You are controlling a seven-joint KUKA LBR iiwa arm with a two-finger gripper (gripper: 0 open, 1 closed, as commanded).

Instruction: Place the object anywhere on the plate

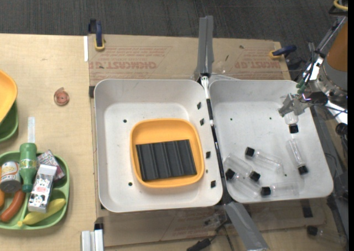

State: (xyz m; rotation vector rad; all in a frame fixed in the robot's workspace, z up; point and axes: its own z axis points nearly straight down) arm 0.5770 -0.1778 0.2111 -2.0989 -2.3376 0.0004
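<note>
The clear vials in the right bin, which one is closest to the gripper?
The vial lying lengthwise by the bin's right wall, black cap toward the near edge. It sits just below the gripper; the others cluster toward the bin's near-left corner.

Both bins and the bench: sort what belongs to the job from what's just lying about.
Job: orange plate in the left bin; clear vials in the right bin; end effector.

Lying about: green tray of toy food, pink disc, blue clamps.

Orange plate [166, 128] with dark ribbed insert [166, 160] in left bin [110, 134]; clear vials [260, 162] along right bin's [249, 106] near edge.
</note>
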